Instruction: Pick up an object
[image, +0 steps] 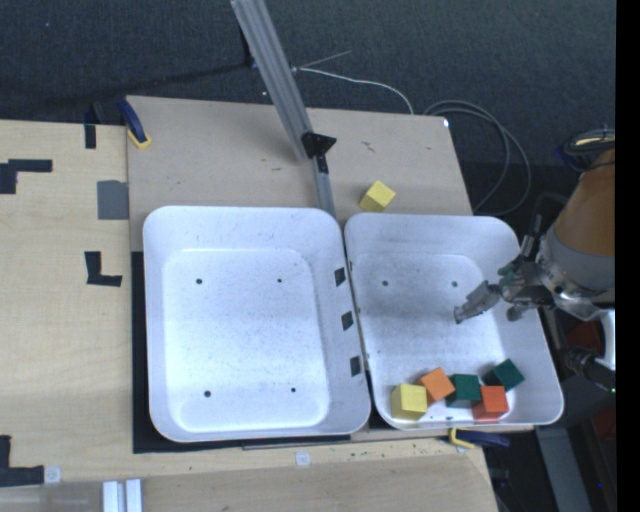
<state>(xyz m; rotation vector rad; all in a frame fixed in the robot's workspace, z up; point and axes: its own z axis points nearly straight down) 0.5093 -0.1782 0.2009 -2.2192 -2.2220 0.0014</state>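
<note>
Camera view: the gripper (476, 305) is seen over the right bin (420, 235), near that bin's right wall, with the arm (590, 235) entering from the right. The fingers (470, 309) look drawn together into one dark tip with nothing between them, though a small gap cannot be ruled out at this size.

Below the fingers, along the bin's front edge, five blocks are clustered: a yellow block (409, 400), an orange block (437, 383), a green block (465, 388), a red-orange block (492, 401) and a dark green block (507, 374). All lie apart from the fingers. A second yellow block (378, 195) lies on the bench beyond the bin, well apart.

Step judged: approach; no grasp is made. The next move would call for parting the fingers, a shift toward the cluster and a descent on one block, the dark green being nearest. Crowding may hinder a clean pinch.
</note>
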